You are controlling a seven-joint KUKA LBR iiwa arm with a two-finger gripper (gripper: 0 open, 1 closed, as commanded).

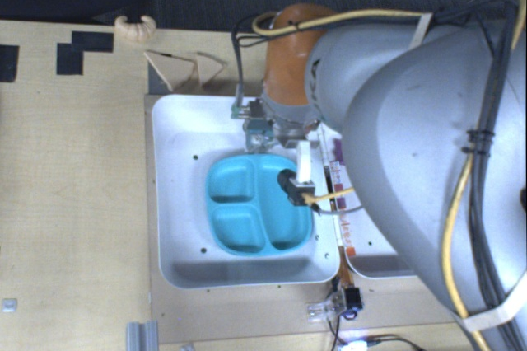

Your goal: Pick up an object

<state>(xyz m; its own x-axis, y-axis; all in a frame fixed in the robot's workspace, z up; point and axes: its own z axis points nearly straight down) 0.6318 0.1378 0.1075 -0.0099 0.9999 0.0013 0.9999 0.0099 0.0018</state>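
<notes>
One blue tray (247, 209) with three compartments, two smaller ones on the view's left stacked one above the other and one longer one along the right side. It lay flat in the left bin (169, 176), roughly centred on the floor, slightly rotated. Two white bins counted: the left one seen nearly whole, the right bin (380, 265) seen as just a strip of its near-left corner. One arm (412, 135), grey, came in from the view's right and bulked over most of the right half of the frame. Its orange band (290, 44) sat above the wrist near the left bin's far rim. The wrist pointed down into the left bin, with the gripper (262, 137) at the tray's far edge, close to the bin's far wall. Could not tell whether the gripper was open or closed, its tip was small and blurred against the white wall. Contact with the tray was also unclear, and nothing was visibly held. The tray's right edge was partly covered by robot hardware. Whatever lay in the right bin was hidden under the arm.
</notes>
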